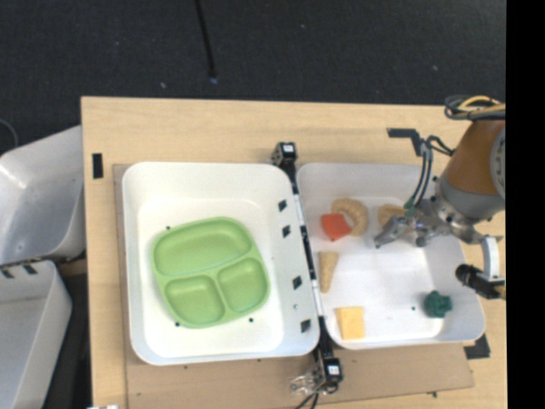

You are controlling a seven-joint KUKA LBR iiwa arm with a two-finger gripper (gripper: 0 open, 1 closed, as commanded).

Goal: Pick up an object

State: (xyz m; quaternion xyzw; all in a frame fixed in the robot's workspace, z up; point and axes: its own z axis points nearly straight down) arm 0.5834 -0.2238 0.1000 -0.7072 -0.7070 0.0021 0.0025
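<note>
The right bin point(387, 341) holds a red block point(336, 226), a tan ring-shaped piece point(353, 211), a cream cone-shaped piece point(328, 267), a yellow block point(351, 321), a dark green lump point(438, 304) and a tan piece point(390, 214) partly behind the fingers. My gripper point(400, 231) reaches in from the right and hangs low over the bin's upper right part, just right of the ring piece. Its fingers look spread, with nothing seen between them.
The left bin point(136, 313) carries a light green divided plate point(211, 271). Black clips run along the seam between the two bins point(300, 254). Cables point(417, 143) arch over the right bin's far edge.
</note>
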